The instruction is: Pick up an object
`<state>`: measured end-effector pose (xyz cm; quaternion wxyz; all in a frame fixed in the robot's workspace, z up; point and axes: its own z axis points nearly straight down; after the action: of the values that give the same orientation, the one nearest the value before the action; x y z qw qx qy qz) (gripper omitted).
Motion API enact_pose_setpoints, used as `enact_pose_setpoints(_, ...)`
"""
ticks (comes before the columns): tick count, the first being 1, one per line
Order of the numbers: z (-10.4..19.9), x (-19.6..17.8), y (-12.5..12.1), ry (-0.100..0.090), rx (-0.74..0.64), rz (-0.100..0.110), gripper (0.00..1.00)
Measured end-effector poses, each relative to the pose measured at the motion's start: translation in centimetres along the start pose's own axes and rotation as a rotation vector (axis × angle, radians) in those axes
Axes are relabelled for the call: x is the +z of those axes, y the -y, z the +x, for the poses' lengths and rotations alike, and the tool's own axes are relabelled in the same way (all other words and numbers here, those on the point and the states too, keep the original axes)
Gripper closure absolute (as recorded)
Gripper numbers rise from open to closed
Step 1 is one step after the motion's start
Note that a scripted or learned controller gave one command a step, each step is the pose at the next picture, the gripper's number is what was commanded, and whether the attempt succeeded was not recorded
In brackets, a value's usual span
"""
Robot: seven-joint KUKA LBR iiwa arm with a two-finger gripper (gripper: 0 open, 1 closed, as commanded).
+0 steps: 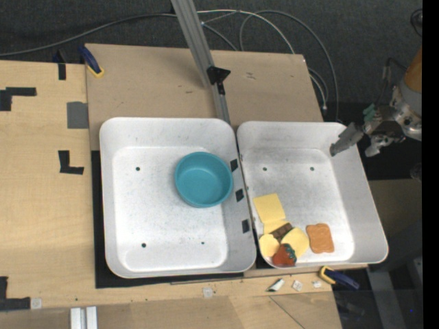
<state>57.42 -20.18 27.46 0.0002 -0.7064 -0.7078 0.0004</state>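
Note:
A teal bowl (pixel 202 179) sits upright in the left bin (pixel 120 184), toward its right side. In the right bin (pixel 302 149), near the front, lie a pale yellow block (pixel 268 207), an orange ridged piece (pixel 319 238), and a small cluster of yellow, brown and red pieces (pixel 283 246) touching each other. My gripper (pixel 358 144) hangs over the right bin's far right rim, well above and behind these pieces. Its fingers stand open with nothing between them.
A grey slanted pole (pixel 199 43) crosses the back of the bench and ends between the bins. Cables (pixel 288 26) loop behind the right bin. Small blue-and-yellow clamps sit at the back left (pixel 91 61) and front right (pixel 337 277) of the board.

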Motion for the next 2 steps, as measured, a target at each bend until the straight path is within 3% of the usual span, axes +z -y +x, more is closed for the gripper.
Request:
enact_pose_setpoints(1, 0.0, 0.0, 0.0, 0.0, 0.0, 0.0, 0.0)
enact_pose_setpoints(2, -0.2, 6.3, 0.5, -0.001, 0.001, 0.007, 0.0)
